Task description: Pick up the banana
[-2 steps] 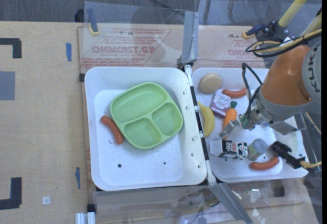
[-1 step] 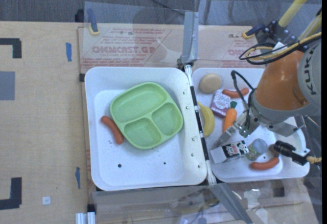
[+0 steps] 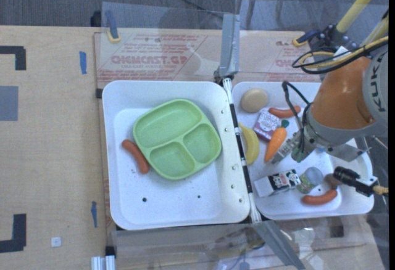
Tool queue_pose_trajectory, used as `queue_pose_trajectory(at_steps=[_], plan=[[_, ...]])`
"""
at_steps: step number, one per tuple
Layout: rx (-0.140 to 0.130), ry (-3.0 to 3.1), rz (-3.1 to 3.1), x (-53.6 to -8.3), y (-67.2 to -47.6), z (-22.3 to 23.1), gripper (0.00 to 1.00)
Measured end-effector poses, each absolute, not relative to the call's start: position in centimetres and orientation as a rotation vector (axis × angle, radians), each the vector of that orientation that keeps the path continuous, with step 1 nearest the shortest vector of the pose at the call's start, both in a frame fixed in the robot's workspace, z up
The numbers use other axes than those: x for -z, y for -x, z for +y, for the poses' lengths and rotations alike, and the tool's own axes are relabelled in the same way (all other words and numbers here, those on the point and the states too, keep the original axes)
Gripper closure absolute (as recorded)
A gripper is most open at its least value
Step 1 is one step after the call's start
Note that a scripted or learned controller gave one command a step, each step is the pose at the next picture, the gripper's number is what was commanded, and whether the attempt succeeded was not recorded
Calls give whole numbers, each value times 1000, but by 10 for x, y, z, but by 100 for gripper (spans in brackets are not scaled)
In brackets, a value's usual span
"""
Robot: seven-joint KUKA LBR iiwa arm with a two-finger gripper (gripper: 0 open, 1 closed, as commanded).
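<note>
The banana (image 3: pixel 250 144) is yellow and lies along the left wall of the right bin (image 3: pixel 361 204), next to the divider. An orange carrot (image 3: pixel 276 143) rests just to its right. My gripper (image 3: pixel 294 150) hangs below the orange wrist band, low over the middle of the right bin. It is to the right of the carrot and apart from the banana. The wrist hides part of the bin floor under it.
The right bin also holds a tan round roll (image 3: pixel 253 100), a purple packet (image 3: pixel 266 124), a sausage (image 3: pixel 284 112), a black-and-white carton (image 3: pixel 278 182) and another sausage (image 3: pixel 320 198). The left bin (image 3: pixel 117 201) holds a green divided plate (image 3: pixel 178 138) and a sausage (image 3: pixel 136 156).
</note>
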State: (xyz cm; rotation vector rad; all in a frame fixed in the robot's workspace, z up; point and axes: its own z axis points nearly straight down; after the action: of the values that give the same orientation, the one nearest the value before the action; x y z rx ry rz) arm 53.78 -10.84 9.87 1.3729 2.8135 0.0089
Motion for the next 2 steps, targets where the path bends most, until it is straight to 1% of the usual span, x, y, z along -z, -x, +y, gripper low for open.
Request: queue_pose_trajectory(at_steps=[1,2], plan=[[-8,-1373,2814,-99,-538,-109,0],[-3,-1713,2628,-86,-560,-140,0]])
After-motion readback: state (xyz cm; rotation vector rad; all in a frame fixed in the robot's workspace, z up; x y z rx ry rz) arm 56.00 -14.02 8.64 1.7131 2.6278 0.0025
